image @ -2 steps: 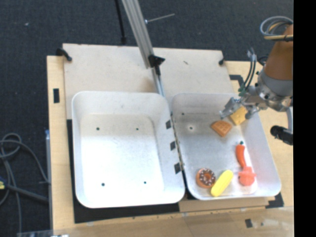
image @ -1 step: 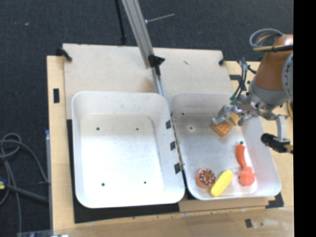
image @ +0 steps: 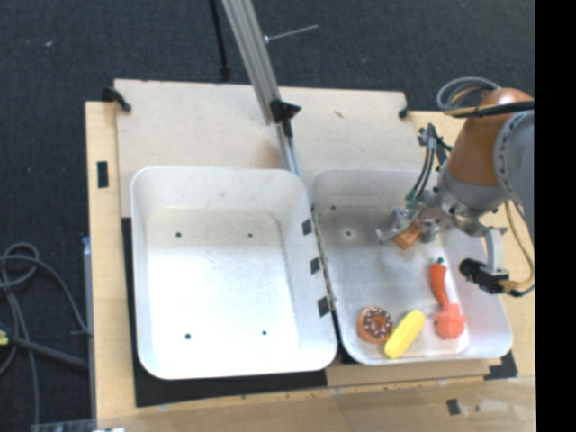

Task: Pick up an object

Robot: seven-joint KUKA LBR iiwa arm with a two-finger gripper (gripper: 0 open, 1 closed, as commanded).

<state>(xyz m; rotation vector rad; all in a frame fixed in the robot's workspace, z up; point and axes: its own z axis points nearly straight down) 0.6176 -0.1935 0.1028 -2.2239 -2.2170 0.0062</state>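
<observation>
Two shallow white bins sit side by side on a pale wooden bench [image: 198,124], the left bin [image: 144,241] touching the right bin [image: 346,196] along their shared edge. A slanted metal pole [image: 252,48] runs from the top of the view down to a black clamp [image: 284,112] behind the bins. Dark carpet [image: 54,43] surrounds the bench, with what seem to be loose cables [image: 36,286] lying at the left.

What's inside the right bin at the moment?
The right bin holds a brown donut, a yellow banana-like piece and an orange-red carrot-like toy near its front. The pincer sits over a small orange object, partly covering it.
</observation>
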